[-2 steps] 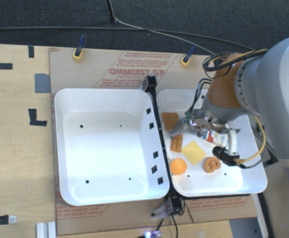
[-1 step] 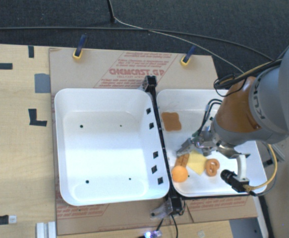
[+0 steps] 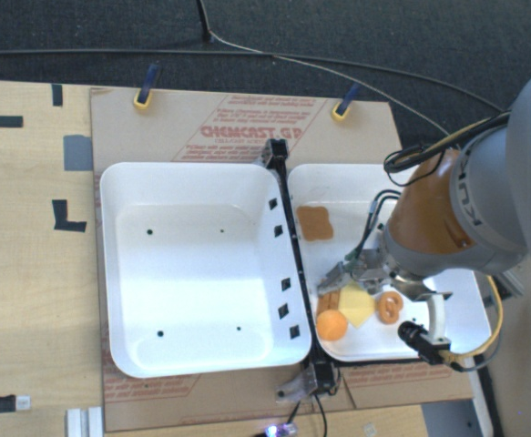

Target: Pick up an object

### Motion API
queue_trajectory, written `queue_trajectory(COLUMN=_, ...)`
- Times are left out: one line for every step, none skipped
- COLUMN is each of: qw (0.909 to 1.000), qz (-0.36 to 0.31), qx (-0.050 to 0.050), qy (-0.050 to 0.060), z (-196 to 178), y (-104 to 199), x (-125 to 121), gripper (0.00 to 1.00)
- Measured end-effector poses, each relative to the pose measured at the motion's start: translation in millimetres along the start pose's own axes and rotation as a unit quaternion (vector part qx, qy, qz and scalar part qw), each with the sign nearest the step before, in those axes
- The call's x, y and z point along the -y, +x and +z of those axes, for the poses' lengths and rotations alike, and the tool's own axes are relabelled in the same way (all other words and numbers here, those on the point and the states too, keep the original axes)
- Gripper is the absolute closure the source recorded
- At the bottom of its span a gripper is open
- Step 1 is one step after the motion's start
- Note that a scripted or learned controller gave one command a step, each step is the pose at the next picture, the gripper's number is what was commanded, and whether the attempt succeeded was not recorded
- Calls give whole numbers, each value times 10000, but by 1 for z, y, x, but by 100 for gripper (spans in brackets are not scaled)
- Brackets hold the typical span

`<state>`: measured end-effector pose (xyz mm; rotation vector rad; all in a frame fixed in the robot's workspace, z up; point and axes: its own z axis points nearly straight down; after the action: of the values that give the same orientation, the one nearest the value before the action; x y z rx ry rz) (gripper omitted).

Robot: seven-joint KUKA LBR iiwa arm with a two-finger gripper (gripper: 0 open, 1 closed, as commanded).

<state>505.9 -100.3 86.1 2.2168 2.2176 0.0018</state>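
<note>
A dark carpet [image 3: 83,16] fills the upper part of the frame, with a thin black cable [image 3: 274,55] running across it from the top centre toward the right. Below it lies a pale wooden tabletop [image 3: 28,271] marked with dark tape pieces at the left. A brown cardboard sheet [image 3: 247,130] printed with red lettering sits on the tabletop, fixed at its upper edge by two yellow clamps [image 3: 144,96]. The light is even, with soft shadows.

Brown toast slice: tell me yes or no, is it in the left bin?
No, the toast slice lies in the right bin, beside the divider.
</note>
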Motion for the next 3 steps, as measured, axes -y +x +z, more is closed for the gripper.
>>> queue_trajectory(qw=10000, qz=-4, qx=-13, qy=1, z=0, y=-14, x=21, gripper=0)
queue_trajectory(qw=10000, qz=-2, qx=-8, qy=6, z=-10, y=-15, x=21, gripper=100)
queue_trajectory(qw=10000, qz=-46, qx=-29, qy=-4, z=-103, y=57, x=20, gripper=100)
